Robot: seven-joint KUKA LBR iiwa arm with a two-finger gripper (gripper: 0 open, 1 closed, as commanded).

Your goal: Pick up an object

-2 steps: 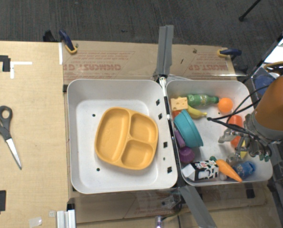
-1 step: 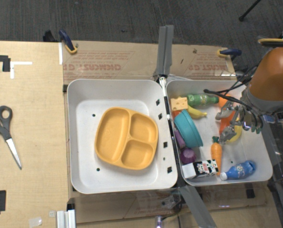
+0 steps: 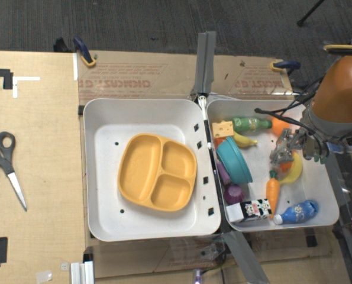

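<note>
In the camera view, two white bins sit side by side on the bench. The left bin (image 3: 99,176) holds a yellow divided plate (image 3: 157,171), lying flat near its middle. The right bin (image 3: 323,185) is crowded with toys: a cheese wedge (image 3: 223,128) and a green bottle (image 3: 251,123) near the far wall, a small banana (image 3: 244,139) just below them, a teal bowl (image 3: 234,160) tilted on edge beside the divider, a purple piece (image 3: 233,192), a black-and-white carton (image 3: 256,209), a carrot (image 3: 273,196) and a blue bottle (image 3: 296,212) near the front wall.

The arm (image 3: 339,93) reaches in from the right. Its gripper (image 3: 282,149) hangs over the right bin, just above a larger banana (image 3: 294,169). I cannot tell whether the pincer is released or clenched, and nothing is seen between its tips.

On the bench to the left lie scissors (image 3: 9,161).
</note>
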